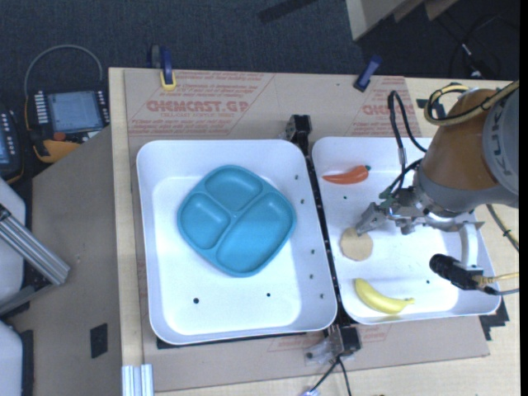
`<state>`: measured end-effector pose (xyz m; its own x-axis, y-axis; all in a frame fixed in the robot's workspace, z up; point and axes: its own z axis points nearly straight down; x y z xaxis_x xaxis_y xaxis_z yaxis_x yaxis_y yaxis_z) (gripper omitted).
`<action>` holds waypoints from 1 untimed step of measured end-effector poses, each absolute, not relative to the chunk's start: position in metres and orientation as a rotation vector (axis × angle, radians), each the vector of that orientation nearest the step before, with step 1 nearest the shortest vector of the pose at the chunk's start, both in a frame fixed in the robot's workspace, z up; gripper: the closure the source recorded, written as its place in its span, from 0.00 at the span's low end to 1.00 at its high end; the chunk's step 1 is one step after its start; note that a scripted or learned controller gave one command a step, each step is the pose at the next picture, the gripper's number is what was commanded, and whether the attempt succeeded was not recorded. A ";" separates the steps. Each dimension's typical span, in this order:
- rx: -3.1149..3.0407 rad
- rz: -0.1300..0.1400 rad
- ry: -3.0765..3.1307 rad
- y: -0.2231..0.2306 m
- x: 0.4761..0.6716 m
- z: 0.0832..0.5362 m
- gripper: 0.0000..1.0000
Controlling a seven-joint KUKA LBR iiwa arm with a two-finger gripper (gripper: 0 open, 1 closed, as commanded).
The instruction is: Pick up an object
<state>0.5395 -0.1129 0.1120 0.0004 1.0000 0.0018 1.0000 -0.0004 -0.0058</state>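
Note:
In the right bin (462, 304) lie three things: an orange chili pepper (346, 175) at the far side, a round tan cookie (356, 246) near the bin's left wall, and a yellow banana (381, 297) at the near side. My gripper (373, 213) hangs low over the right bin, pointing left. It is just above and to the right of the cookie. Its fingers stand open with nothing between them.
The left bin (165, 304) holds a blue divided plate (238, 219) at its middle. A black divider rail (318, 213) runs between the two bins. The arm's grey and orange wrist (466, 159) covers the right bin's far right part.

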 end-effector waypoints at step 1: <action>-2.221 -0.005 -2.221 -0.113 0.542 0.088 0.00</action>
<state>0.5417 -0.1125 0.0877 0.0002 1.0000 0.0027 1.0000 -0.0002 0.0020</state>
